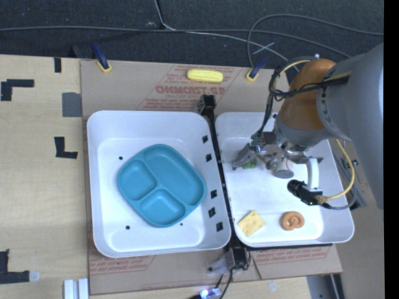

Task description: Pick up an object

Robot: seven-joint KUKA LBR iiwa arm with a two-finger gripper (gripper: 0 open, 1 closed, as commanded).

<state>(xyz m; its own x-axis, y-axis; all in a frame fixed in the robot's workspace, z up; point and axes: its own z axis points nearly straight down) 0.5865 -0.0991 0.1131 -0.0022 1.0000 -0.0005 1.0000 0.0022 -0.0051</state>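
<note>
In the right bin (333, 232) we count three loose items: one grey-green object (244, 159) just beside the gripper (267, 154), one yellow wedge (252, 223) and one orange ring (292, 220) near the front wall; whether the claw holds anything we cannot tell. The left bin (103, 185) holds one blue divided tray (161, 184); one yellow object (204, 76) lies on the cardboard behind the bins.

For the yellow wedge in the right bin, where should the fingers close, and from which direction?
Probably straight down from above, closing across the two flatter sides of the yellow wedge. It lies flat on the right bin floor, apart from the orange ring-shaped piece, though the bin's left wall sits close, so keep the fingers parallel to it.
</note>
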